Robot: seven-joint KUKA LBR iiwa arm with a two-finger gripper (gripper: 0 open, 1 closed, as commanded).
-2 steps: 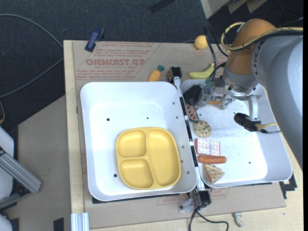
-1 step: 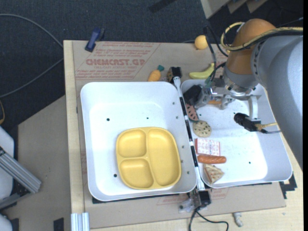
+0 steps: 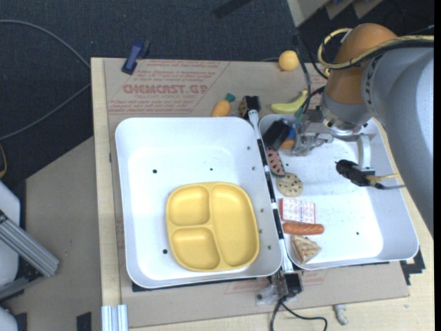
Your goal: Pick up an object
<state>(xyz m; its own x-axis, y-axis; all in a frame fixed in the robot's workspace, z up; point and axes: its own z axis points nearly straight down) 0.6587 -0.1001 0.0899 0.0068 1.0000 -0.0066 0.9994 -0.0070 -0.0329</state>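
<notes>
My gripper hangs low over the far left part of the right bin. Just to its left lies a black object with a small blue piece beside it. Nearer the camera along the bin's left wall sit a pinkish oval piece, a chocolate-chip cookie, a pink wafer pack, a sausage and a tan wedge. Nothing shows between the gripper and any of them.
The left bin holds a yellow divided plate. On the bench behind the bins lie a banana, a small carrot, a black piece, an orange ball and a blue clip.
</notes>
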